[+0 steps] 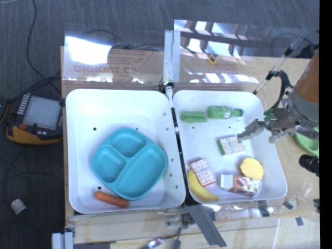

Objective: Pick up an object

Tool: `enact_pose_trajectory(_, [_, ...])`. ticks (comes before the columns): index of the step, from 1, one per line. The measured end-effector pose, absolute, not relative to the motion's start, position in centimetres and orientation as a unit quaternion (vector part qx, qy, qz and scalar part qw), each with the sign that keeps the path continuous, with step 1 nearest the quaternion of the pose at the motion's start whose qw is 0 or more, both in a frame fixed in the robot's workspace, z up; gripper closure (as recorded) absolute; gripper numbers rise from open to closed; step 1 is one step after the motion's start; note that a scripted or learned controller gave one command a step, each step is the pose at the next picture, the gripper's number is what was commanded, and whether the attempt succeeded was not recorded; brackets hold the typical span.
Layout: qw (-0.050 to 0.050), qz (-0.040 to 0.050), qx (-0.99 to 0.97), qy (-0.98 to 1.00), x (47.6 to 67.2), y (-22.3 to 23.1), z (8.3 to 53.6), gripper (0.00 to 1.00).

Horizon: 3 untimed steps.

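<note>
Hand (248, 133): your metal two-finger tool, grip state unreadable, poised over the right bin. Nearest item: small green-edged patterned card packet (231, 145), just below-left, long axis slanted.

**Dark carpet, cables and glare around the bench**

Dark grey ribbed carpet (104, 9) covers the floor, crossed by thin cables (31, 14). A yellow-and-black handheld pendant (33, 118) with a screen lies at the left. Clear panels (218, 51) behind the bench catch bright window-like reflections. Pale wooden benchtop (303, 191) shows at the right.
</note>
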<state>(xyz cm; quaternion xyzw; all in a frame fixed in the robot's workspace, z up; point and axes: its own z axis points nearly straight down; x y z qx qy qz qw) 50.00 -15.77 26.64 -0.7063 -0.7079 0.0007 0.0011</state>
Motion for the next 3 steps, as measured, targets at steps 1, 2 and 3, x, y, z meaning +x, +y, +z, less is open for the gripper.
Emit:
enact_pose_trajectory(1, [0.002, 0.0007, -0.621, -0.784, 51.2, -11.1, 19.8, 0.00])
enact_pose_trajectory(2, [0.001, 0.0010, -0.616, -0.788, 53.1, -20.8, 13.9, 0.00])
enact_pose_trajectory(3, [-0.004, 0.0001, -0.543, -0.840, 57.1, -17.7, 9.0, 0.00])
